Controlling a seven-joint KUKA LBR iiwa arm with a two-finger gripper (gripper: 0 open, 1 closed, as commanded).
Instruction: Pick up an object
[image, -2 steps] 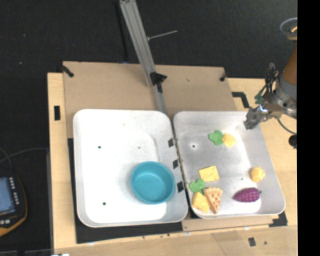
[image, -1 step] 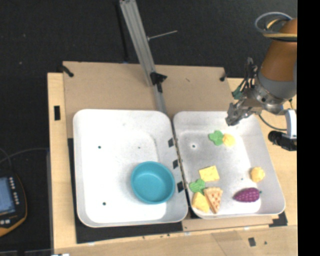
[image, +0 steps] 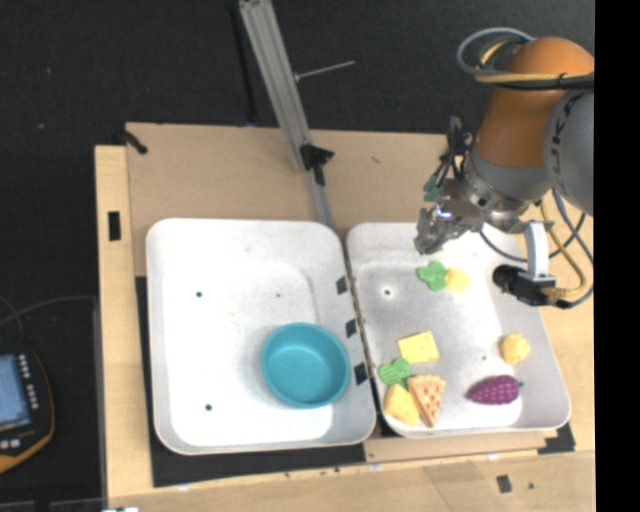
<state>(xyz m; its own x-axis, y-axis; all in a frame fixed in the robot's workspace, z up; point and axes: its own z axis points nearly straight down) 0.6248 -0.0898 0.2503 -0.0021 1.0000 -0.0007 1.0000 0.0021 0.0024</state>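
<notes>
A tan bench top (image: 220, 175) rests on a dark, speckled floor (image: 60, 70). A grey metal pole (image: 285, 100) slants across the bench from the upper edge. A handheld control pad (image: 18, 395) with a lit screen lies at the lower left.

Slanted grey metal pole (image: 285, 95) behind the bins, handheld control pendant (image: 18, 400) at far left

One fixed camera looks down at a slant from above the counter (image: 230, 180), taking in both bins, arm entering from three o'clock
</notes>
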